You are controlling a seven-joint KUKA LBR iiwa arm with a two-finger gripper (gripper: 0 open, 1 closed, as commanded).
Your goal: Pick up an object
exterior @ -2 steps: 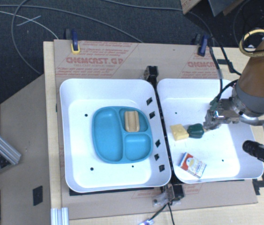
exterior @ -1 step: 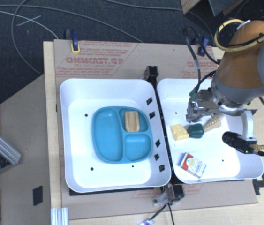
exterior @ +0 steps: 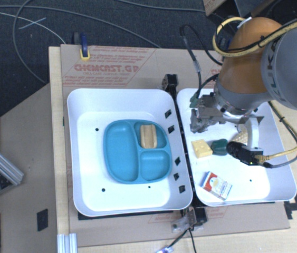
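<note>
The objects, a yellow block [exterior: 201, 148], green piece [exterior: 220, 147] and small box [exterior: 215, 185], lie in the right bin [exterior: 280, 188] at centre right, just below the end effector [exterior: 205, 117], whose grip I cannot tell, the arm [exterior: 254, 62] hiding the bin's upper part.

One fixed overhead cam, angled down, mid-range. Frames both white bins: left bin [exterior: 79, 141], right bin [exterior: 280, 183]. Arm [exterior: 264, 51] enters from right.

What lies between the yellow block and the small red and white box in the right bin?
Bare white bin floor between yellow block and box, in the camera view.
</note>
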